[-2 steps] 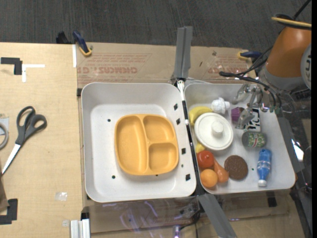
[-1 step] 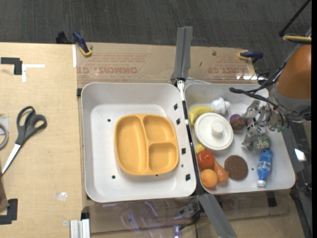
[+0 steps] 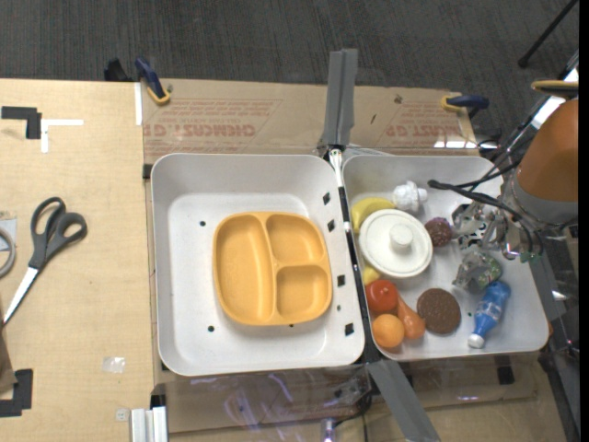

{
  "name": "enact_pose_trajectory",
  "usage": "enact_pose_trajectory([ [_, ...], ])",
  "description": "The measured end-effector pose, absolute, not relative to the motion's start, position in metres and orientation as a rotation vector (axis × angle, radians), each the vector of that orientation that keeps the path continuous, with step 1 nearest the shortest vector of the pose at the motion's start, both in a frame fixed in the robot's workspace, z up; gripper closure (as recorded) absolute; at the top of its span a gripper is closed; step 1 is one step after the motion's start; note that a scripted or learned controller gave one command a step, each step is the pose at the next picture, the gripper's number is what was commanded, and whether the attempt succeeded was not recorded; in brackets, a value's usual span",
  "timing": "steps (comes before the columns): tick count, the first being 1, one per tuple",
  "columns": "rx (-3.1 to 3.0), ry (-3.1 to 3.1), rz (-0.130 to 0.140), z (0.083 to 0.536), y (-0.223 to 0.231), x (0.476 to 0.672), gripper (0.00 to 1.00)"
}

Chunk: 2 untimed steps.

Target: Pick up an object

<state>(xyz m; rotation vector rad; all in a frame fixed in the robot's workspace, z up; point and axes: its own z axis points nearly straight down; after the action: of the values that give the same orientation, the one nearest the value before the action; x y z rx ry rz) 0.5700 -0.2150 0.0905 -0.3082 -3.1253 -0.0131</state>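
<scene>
Nothing is lifted yet, as far as I can judge: every object lies in the right bin (image 3: 529, 339), at the right of the frame, and my pincer (image 3: 479, 233) hangs low over that bin's right side, tangled in view with cables and a crumpled grey thing (image 3: 479, 270) just below it. Whether my pincer is wide or narrow I cannot tell, and I see nothing clearly between its tips. Candidates crowd the bin: a white lidded bowl (image 3: 396, 242) in the middle, a yellow piece (image 3: 366, 210) tucked behind it, a red tomato (image 3: 381, 294) and an orange fruit (image 3: 388, 331) toward the lower left, a brown disc (image 3: 439, 309), and a blue bottle (image 3: 488, 312) lying at a slant near the lower right. The left bin (image 3: 175, 274) carries an orange divided tray (image 3: 272, 267). Scissors (image 3: 41, 242) rest on the bench (image 3: 74, 339) at far left. Choosing, closing and lifting all remain.
</scene>
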Motion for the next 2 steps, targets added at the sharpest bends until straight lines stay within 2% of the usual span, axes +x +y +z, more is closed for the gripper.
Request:
enact_pose_trajectory([
  [1,-0.513,-3.096,-0.002,0.0890,-0.1762,0.5089,0.00],
  [2,-0.508,-3.095,-0.001,0.0950,-0.1756,0.5102,1.00],
])
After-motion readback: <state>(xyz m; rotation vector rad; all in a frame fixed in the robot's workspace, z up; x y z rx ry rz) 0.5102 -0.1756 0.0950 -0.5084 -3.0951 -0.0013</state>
